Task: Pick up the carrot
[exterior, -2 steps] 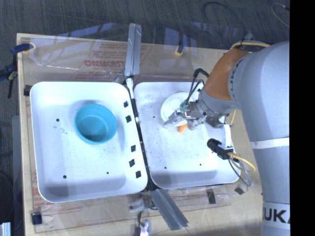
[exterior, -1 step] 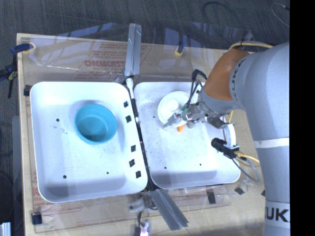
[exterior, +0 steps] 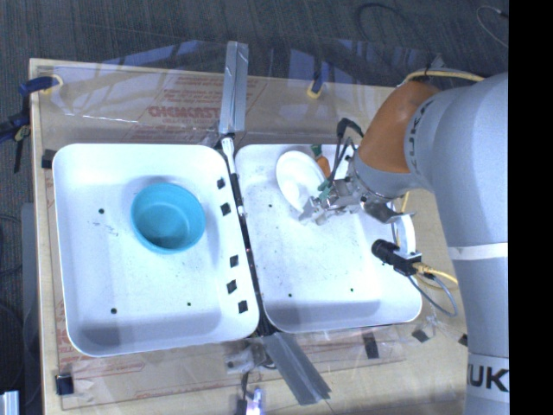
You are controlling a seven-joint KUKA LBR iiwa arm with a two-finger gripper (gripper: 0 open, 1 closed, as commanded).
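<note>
Reaching: claw [exterior: 316,211] hangs at carrot's [exterior: 321,162] 6 o'clock; finger state indeterminate. Carrot judged light, stiff, smooth; grip mid-length.

Right bin [exterior: 346,314]: front half wide open, easy pass. Far end's cramped, w/ white bowl [exterior: 298,180] tilted near the back wall, carrot [exterior: 321,164] tucked just beside it, gripper [exterior: 321,207] crowding the same spot. Left bin [exterior: 95,275]: blue bowl [exterior: 168,217] mid-floor, room all around.
</note>
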